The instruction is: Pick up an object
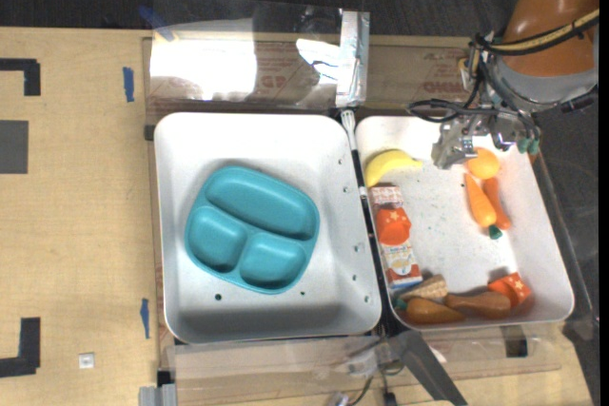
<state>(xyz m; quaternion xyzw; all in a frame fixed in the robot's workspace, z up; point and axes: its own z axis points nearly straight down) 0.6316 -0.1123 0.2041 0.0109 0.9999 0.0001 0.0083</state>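
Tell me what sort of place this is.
Probably a robotics lab's pick-and-place test bench. Two white bins sit side by side: the left bin holds a teal divided plate, the right bin holds toy food such as a banana, under the gripper.

A tan bench (76,204) bears two white bins (257,133) side by side

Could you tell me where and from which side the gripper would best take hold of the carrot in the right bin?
Probably across the middle of the carrot, coming straight down from above. It lies flat on the right bin floor, long and narrow, with bare floor along both long sides for the fingers. The gripper sits near its upper end.
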